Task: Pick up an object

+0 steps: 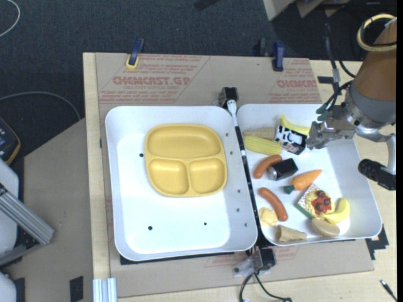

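Observation:
The right bin (368, 197) holds several toy foods. Among them are a corn cob (262, 145), a black, white and yellow carton (290, 137), two red sausages (267, 164) (274, 204), a small black block (284, 168), a carrot (306, 179), a pizza slice (317, 201) and a banana (340, 211). My gripper (314, 136) hangs low over the bin's back half, just right of the carton and close to it. I cannot make out whether it touches the carton.
A yellow three-part plate (186, 158) lies in the left bin (126, 187). The divider between the bins (242, 162) runs just left of the corn. A bread piece (290, 233) and a pale chunk (268, 216) lie near the right bin's front rim.

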Motion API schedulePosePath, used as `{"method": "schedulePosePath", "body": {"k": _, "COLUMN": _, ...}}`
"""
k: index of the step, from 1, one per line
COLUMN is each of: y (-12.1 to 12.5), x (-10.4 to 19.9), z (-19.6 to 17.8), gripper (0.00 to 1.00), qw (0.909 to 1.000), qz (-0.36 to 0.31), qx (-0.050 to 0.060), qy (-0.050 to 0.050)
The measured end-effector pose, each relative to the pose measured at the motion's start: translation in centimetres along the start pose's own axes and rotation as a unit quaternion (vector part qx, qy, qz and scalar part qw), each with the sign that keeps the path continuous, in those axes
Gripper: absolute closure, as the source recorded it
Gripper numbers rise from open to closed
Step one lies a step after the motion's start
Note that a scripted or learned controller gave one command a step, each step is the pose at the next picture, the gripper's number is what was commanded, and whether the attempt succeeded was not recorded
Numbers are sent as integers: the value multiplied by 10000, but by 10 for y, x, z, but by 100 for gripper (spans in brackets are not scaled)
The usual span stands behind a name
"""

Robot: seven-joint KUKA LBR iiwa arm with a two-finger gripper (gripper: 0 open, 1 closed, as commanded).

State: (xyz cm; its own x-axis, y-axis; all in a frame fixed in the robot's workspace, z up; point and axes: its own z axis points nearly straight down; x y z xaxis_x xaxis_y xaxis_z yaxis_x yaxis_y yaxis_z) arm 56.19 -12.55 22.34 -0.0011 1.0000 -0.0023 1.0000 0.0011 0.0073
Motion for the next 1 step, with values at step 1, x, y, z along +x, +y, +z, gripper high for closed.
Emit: {"method": "schedulePosePath", "body": {"k": 1, "y": 13, "x": 54, "z": 9, "gripper": 100, "qw": 10000, "qz": -24, "qx": 25, "qy": 18}}
